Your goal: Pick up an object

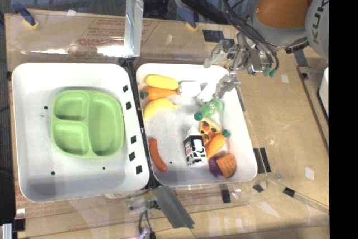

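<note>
Nearest us, the orange waffle toy [225, 164] sits in the right bin [168, 175] by the black-and-white carton [194, 151]. Our gripper [228, 84] hovers above that bin's far corner; whether it holds anything we cannot tell. Nothing looks lifted yet.

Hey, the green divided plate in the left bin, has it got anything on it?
Empty. The green divided plate lies flat in the left bin with all three compartments bare; the toy food sits in the right bin.
</note>
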Available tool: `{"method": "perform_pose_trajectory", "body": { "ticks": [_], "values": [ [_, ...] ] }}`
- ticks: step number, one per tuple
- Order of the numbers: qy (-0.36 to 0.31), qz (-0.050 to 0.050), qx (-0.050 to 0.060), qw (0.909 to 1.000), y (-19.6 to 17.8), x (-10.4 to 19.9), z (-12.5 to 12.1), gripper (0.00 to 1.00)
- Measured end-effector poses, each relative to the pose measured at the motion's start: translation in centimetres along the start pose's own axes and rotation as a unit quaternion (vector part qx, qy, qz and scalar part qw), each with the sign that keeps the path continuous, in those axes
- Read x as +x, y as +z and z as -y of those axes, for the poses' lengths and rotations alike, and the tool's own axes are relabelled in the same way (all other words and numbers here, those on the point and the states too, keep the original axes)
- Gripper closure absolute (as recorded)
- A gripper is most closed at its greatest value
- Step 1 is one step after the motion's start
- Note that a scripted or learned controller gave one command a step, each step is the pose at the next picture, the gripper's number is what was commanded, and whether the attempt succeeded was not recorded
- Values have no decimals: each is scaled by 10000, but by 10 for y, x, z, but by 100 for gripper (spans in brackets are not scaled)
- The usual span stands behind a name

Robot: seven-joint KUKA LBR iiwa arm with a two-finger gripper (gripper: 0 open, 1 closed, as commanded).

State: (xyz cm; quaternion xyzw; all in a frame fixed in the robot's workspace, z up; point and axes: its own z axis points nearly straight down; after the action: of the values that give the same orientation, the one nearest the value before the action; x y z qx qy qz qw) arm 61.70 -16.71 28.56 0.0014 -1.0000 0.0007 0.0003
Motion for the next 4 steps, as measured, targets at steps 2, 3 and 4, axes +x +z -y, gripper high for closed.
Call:
{"method": "perform_pose_trajectory", "body": {
  "ticks": [2, 3, 4],
  "values": [
    [-1359, -18, -23, 9907, 196, 67, -24, 0],
    [-1402, -3, -19, 9901, 184, 64, -26, 100],
    [-1280, 69, 40, 9917, 72, 48, 47, 100]
  ]
}}
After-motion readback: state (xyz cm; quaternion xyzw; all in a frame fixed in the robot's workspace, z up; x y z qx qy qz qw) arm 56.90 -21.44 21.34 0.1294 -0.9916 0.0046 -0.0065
